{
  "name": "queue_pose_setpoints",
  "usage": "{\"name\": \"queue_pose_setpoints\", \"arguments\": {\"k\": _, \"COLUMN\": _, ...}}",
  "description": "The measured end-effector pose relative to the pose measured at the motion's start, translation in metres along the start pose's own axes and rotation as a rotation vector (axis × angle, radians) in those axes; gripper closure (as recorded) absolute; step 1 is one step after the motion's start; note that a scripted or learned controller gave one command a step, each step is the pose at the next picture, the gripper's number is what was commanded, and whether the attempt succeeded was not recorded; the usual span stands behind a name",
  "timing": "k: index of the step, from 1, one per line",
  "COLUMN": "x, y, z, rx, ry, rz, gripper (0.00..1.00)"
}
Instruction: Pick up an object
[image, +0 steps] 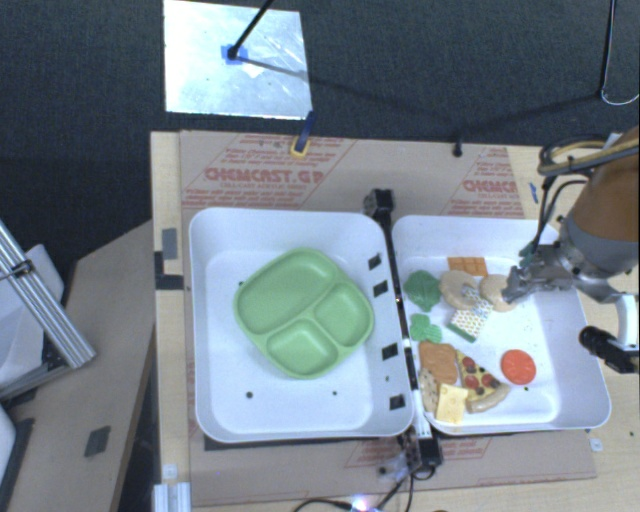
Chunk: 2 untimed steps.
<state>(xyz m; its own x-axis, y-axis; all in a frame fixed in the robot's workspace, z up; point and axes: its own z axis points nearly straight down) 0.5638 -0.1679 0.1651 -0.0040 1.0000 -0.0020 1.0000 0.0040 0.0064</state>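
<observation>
Toy food pieces lie in the right bin, right of the frame's centre: a tan round piece near its upper middle, a green leafy piece, an orange cracker, a red disc and a pizza slice lower down. My gripper sits low at the tan round piece, touching or just beside it; whether I grip it I cannot tell. The left bin holds a green divided plate.

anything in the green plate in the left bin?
Nothing shows in the green plate: all three compartments look bare. What lies beneath it in the left bin is covered.
</observation>
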Motion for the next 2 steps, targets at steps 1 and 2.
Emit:
{"name": "queue_pose_setpoints", "arguments": {"k": 1, "x": -0.001, "y": 0.002, "z": -0.054, "rx": -0.001, "ry": 0.0, "rz": -0.001, "gripper": 1.0}}
{"name": "queue_pose_setpoints", "arguments": {"k": 2, "x": 0.049, "y": 0.016, "z": -0.066, "rx": 0.003, "ry": 0.003, "rz": -0.006, "gripper": 1.0}}
